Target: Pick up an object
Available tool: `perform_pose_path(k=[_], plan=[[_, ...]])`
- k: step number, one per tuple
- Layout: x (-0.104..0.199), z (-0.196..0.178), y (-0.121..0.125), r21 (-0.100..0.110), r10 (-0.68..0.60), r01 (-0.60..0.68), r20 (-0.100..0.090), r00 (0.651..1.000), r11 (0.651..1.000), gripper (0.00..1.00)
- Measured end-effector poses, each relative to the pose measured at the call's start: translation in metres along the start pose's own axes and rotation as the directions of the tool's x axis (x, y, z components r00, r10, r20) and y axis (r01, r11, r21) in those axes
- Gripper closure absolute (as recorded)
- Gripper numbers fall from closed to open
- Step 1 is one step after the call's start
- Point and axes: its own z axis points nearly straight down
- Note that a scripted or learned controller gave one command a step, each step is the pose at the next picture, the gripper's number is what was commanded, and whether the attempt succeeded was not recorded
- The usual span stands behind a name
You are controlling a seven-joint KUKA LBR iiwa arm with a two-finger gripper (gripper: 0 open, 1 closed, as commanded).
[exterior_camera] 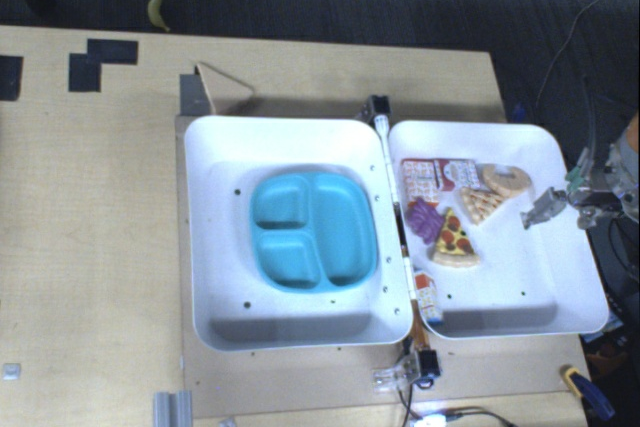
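We record two white bins side by side on the bench. The left bin (210,215) holds a blue divided tray (312,230), lying flat near its middle. The right bin (540,305) holds a cluster of toy foods along its left half: a red-and-white packet (432,178), a purple grape bunch (424,220), a pizza slice (455,243), a waffle wedge (482,205) and a tan bagel (506,180). We note the gripper (545,208) at the bin's right side, apart from the foods, nothing visible between its fingers; whether they stand apart or together we cannot tell.
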Motion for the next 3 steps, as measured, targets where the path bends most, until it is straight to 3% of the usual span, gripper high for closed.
perform_pose_path(k=[1,2,3], plan=[[-0.004,0.11,-0.028,-0.002,0.001,-0.001,0.0,1.0,1.0,0.0],[-0.004,0.099,-0.027,-0.005,0.0,0.0,0.001,1.0,1.0,1.0],[-0.004,0.099,-0.027,-0.005,0.0,0.0,0.001,1.0,1.0,0.0]])
